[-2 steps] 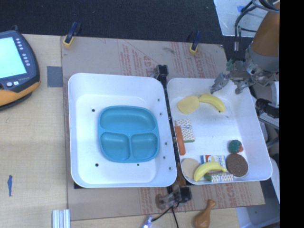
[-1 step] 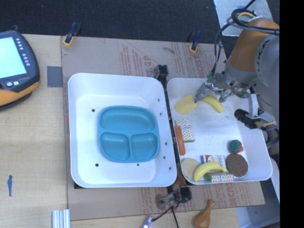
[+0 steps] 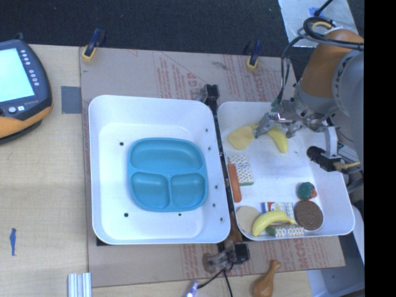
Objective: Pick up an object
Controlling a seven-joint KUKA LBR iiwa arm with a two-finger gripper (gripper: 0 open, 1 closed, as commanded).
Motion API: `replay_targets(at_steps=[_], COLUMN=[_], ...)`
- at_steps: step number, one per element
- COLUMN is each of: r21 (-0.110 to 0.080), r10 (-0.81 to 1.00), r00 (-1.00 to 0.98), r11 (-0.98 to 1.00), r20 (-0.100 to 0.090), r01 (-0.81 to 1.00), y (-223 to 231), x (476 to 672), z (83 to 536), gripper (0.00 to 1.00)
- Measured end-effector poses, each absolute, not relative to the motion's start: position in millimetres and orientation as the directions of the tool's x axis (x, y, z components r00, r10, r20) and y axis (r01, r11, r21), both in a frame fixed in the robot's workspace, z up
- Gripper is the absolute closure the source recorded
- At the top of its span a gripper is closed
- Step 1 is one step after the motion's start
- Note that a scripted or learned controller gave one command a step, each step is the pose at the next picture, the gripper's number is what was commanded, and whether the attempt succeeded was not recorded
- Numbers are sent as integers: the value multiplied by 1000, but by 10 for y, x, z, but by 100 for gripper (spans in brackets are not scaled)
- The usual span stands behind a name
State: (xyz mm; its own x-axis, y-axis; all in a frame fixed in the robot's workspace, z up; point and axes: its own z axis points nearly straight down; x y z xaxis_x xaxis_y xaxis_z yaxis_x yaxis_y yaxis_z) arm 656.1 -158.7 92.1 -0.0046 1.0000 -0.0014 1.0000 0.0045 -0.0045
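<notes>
My gripper (image 3: 279, 126) hangs over the far end of the right bin (image 3: 339, 197), its two grey fingers spread apart and open. A small curved yellow piece (image 3: 280, 141) lies just below and between the fingertips, resting on the bin floor, not lifted. A flat pale-yellow chip (image 3: 240, 138) lies to its left. Nearer the front of that bin lie a banana (image 3: 272, 221), a brown round cookie (image 3: 308, 215), a dark green ball (image 3: 305, 190), a tan disc (image 3: 247, 215), an orange stick (image 3: 235, 182) and a patterned packet (image 3: 243, 169).
The left bin (image 3: 99, 166) holds a blue divided plate (image 3: 167, 172). A control pendant (image 3: 18, 85) lies at the far left of the bench. A brown drumstick toy (image 3: 266, 281) lies in front of the bins. Clamps (image 3: 91, 45) hold the cardboard's back edge.
</notes>
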Motion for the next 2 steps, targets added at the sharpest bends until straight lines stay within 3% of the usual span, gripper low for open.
replay_targets(at_steps=[1, 2], r21=[-14, -4], r10=[1000, 1000], r00=[-8, -8], r11=[8, 8], r20=[0, 0], r01=[1000, 1000], y=[-1590, -516], x=[6546, 6025], z=[1014, 1925], gripper=[100, 100])
